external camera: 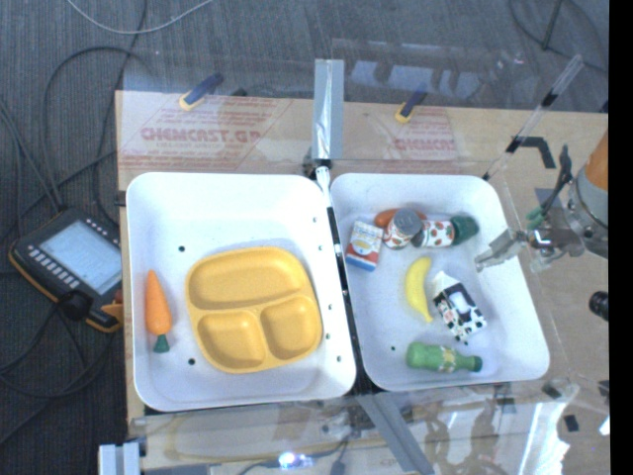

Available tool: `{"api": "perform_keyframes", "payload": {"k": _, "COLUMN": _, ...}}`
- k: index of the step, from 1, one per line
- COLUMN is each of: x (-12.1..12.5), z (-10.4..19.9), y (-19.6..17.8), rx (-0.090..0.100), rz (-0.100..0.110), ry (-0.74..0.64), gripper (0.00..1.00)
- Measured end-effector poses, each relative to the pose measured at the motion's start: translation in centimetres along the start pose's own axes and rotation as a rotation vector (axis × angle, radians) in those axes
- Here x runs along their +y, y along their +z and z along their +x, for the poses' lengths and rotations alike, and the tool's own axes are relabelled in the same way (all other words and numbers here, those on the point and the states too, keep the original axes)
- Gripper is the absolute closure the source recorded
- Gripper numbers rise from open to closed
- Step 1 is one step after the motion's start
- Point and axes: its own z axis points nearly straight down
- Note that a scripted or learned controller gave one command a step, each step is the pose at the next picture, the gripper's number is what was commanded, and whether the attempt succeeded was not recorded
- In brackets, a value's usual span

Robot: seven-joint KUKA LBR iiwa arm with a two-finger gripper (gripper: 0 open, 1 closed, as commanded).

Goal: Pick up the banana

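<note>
Our small yellow plastic banana [418, 287] sits mid right-hand shallow white bin [514, 295], just beside a black-and-white spotted carton [460, 310]. Its long axis runs roughly top-to-bottom in the camera view, curving slightly. Our grey two-finger gripper [495, 255] hangs over the bin's right rim, so the banana lies to its left and slightly lower in view. Can't tell how the jaws are set, honestly.

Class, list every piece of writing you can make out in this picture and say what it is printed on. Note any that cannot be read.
"CHEMCAST GP", roughly, in faint red, mirrored print on the left clear sheet behind the bins.
Similar red print on the right clear sheet: too faint to read.
Labels on the small carton, cans, black-and-white carton and green bottle: too small to read.
Handheld screen: blurred.
</note>
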Motion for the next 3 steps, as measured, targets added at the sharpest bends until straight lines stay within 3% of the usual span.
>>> {"api": "perform_keyframes", "payload": {"k": 1, "x": 5.0, "z": 6.4, "y": 0.1, "rx": -0.001, "rz": -0.003, "ry": -0.451, "gripper": 0.00}}
{"api": "perform_keyframes", "payload": {"k": 2, "x": 4.4, "z": 9.8, "y": 13.0, "rx": -0.014, "rz": -0.026, "ry": -0.489, "gripper": 0.00}}
{"api": "perform_keyframes", "payload": {"k": 3, "x": 3.7, "z": 9.9, "y": 14.9, "rx": -0.001, "rz": -0.009, "ry": -0.435, "gripper": 0.00}}
